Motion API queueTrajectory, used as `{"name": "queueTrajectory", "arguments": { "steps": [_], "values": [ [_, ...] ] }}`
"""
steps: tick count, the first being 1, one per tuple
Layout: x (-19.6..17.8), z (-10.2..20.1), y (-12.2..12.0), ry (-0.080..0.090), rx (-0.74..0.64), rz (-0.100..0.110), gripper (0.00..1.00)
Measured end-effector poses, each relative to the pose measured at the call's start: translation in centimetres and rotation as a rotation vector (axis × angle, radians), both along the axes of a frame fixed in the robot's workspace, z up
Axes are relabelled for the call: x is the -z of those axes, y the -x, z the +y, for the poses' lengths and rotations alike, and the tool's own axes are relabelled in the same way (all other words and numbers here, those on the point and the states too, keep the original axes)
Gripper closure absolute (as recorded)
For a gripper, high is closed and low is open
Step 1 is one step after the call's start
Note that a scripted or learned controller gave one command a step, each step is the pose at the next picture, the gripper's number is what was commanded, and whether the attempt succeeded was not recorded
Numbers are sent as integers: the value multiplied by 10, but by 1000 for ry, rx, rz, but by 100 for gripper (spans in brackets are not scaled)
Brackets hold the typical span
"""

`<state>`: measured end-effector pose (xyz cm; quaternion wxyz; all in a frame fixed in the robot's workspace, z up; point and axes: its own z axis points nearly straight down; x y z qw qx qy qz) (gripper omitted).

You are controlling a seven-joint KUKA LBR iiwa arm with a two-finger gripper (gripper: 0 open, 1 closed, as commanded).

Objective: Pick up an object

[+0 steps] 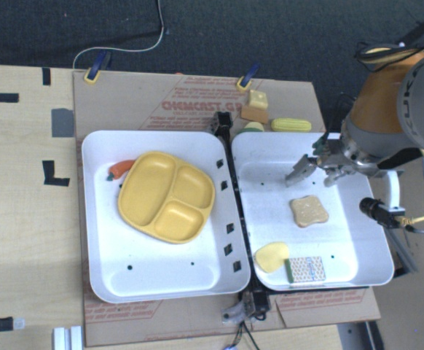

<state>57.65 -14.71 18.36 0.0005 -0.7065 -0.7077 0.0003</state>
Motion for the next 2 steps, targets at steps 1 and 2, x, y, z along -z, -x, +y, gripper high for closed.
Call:
{"name": "queueTrajectory", "arguments": {
  "steps": [1,2],
  "values": [
    [101,-38,16,4,3,-8,0],
    [83,-36,12,5,-1,-14,100]
  ]
}}
